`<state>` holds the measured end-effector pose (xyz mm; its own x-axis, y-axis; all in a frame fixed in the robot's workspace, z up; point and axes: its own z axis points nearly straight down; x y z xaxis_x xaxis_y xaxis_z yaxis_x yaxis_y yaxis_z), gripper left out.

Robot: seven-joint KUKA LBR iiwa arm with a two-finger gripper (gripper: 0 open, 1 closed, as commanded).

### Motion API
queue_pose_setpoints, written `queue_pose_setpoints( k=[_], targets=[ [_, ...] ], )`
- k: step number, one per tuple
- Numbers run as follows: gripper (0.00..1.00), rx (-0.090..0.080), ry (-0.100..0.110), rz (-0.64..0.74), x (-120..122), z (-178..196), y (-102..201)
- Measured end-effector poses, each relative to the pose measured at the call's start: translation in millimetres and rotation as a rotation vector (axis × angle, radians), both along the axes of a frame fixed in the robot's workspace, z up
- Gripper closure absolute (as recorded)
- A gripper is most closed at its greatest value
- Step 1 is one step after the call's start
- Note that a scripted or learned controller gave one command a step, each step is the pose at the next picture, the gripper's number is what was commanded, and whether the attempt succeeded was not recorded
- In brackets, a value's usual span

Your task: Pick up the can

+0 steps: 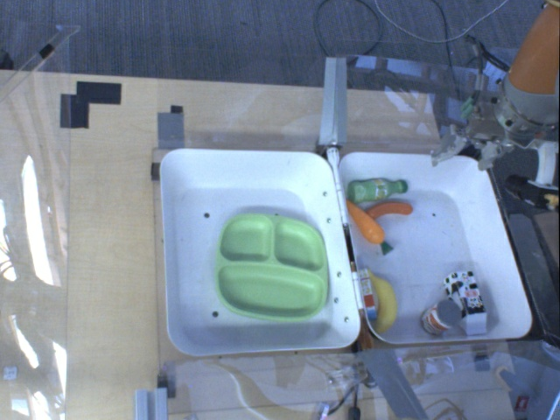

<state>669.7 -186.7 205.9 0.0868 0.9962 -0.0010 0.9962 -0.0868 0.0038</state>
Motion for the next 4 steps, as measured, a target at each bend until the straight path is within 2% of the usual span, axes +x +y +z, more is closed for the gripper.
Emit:
queue_pose_setpoints(
  k=[1,2,3,4],
  targets=[
    [0.0,-0.001,-0.002,0.045,-22,2,-4],
    [0.0,0.0,-0.005,-0.02,2,-118,71],
    [0.0,0.0,-0.004,-0.021,1,-118,71],
    [0.0,0.001,-0.002,-0.141,-20,-96,25]
  ],
)
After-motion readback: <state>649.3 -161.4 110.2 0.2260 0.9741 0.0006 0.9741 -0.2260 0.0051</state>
